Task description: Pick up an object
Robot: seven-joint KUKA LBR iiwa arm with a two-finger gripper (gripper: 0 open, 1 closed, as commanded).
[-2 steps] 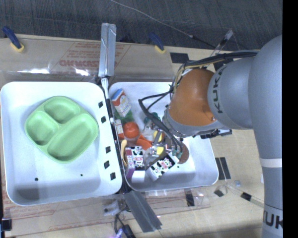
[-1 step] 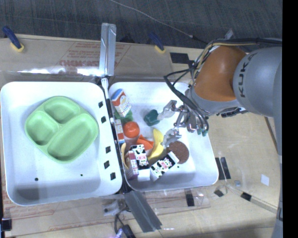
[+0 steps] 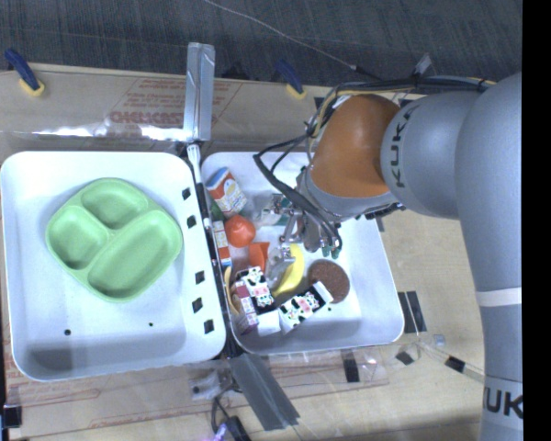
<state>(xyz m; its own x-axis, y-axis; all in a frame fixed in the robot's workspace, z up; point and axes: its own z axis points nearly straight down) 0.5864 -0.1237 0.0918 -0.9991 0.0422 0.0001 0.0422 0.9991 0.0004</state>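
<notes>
Your worktop (image 3: 92, 99) holds two bins — right bin (image 3: 376, 288) crowded at 6 o'clock; tool (image 3: 305, 237) state can't be told.

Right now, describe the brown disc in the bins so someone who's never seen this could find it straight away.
Look at the right-hand bin, the crowded one under the arm, not the one with the green divided plate. Go to its near right part, beside the yellow banana. The brown disc is the one flat, round, dark brown thing there, unlike the black-and-white patterned blocks next to it.
</notes>
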